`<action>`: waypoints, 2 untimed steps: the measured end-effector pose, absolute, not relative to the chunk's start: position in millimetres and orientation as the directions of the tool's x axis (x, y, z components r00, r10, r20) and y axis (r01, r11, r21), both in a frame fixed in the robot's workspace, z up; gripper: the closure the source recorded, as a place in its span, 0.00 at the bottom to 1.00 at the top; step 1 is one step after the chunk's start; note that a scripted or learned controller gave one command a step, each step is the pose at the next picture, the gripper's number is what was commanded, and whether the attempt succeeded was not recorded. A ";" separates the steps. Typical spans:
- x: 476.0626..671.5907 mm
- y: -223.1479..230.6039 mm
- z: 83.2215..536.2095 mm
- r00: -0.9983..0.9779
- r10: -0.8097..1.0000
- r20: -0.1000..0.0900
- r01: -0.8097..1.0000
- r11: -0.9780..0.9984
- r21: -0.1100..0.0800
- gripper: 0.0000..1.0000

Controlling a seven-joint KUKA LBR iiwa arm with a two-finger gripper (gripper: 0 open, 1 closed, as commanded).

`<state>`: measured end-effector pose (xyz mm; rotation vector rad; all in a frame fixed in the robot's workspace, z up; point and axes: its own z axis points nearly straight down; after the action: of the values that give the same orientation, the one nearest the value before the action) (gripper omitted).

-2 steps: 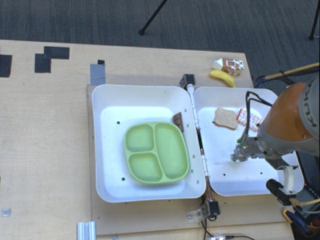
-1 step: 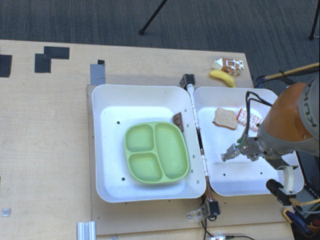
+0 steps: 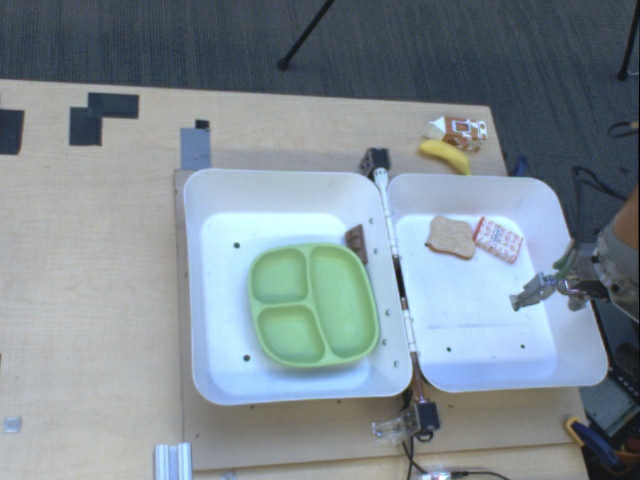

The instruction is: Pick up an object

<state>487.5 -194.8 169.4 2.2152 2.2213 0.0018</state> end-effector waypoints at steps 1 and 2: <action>487.0 -146.8 111.4 -0.005 1.000 0.001 1.000 0.005 0.001 0.00; 488.6 -146.9 122.3 -0.009 1.000 0.000 1.000 0.009 0.005 1.00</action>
<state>488.6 -146.9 122.3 2.2094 2.2290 0.0051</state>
